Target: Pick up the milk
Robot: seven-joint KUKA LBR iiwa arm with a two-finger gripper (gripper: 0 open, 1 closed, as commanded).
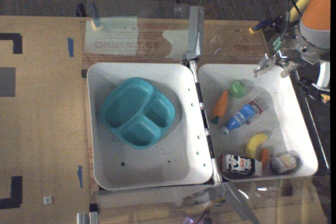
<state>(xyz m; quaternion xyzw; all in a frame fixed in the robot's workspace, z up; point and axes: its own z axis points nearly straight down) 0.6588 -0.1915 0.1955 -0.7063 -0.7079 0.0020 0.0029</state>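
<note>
1. The gripper [274, 63] is seen poised over the far right corner of the right bin [307, 128], with its two thin metal fingers [264, 64] spread wide and nothing held between them.

2. The milk carton [241, 164], marked with a black-and-white cow pattern, is shown lying on its side against the near edge of the right bin, close to that bin's near left corner and well apart from the gripper.

3. Just to the carton's right, along the same near edge, a yellow banana [256, 144], a small orange piece [265, 156] and a dark jar [284, 162] are found, the jar resting by the near right corner.

4. Toward the middle of the right bin a blue bottle [242, 115] is laid at a slant, with a carrot [220, 106] beside the left wall and a green round fruit [238, 88] nearer the far edge.

5. The left bin [100, 155] is occupied by a teal divided plate [137, 112], which plays no part in the task.

6. The step in hand is judged to be the approach: the carton is not yet reached, and no grasp has been made.

7. For the next move, the gripper is expected to be carried across the bin toward the near left corner, turned so its fingers straddle the carton's narrower sides, and lowered there.

8. Care is called for near the bin's near wall and the banana, since little room is left around the carton.
</note>
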